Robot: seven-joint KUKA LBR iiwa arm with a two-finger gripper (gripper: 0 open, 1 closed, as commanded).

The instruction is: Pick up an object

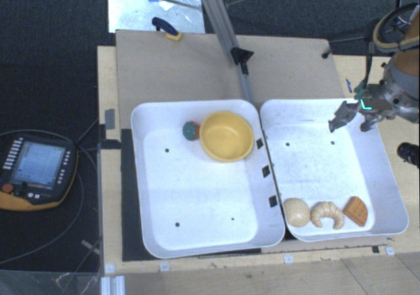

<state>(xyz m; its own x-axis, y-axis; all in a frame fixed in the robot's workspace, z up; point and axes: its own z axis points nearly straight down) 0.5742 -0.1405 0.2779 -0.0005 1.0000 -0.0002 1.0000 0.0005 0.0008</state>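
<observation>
We see a yellow bowl (226, 136) in the left bin (197, 221), three pastries, seemingly, (325, 213) in the right bin's (315, 156) near edge, the claw (351, 120) spread, grasping nothing.

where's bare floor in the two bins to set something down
Left bin: bare floor in front of the yellow bowl and green ball. Right bin: bare middle, between the gripper and the front row. Crowded there: egg, croissant, waffle.
</observation>
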